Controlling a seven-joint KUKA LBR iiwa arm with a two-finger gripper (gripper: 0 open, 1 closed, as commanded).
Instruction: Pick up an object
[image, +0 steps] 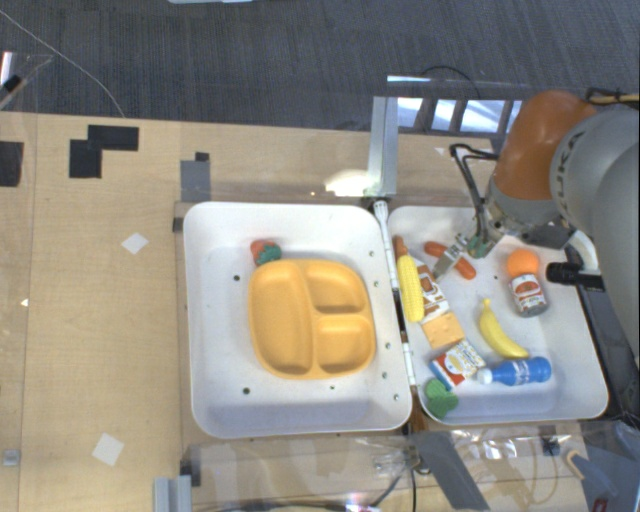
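Note:
The right bin (580, 400) holds several small items. Along its left side lie a yellow corn cob (409, 288), a brown snack pack (431, 290) and a tan cracker block (443, 329). A banana (498, 333), an orange-capped jar (526, 283), a blue bottle (519, 372), a red-and-white carton (457, 364) and a green lump (441, 398) lie further right and nearer the front. Two orange carrot-like pieces (437, 249) (465, 267) lie at the back. My gripper (475, 246) hangs low over the bin's back part, just right of those pieces.
The left bin (215, 400) carries a yellow divided tray (310, 318) and a small red-and-green item (265, 251) at its back left. A metal divider (392, 300) runs between the bins. The arm's grey and orange body (560, 150) covers the right bin's far right corner.

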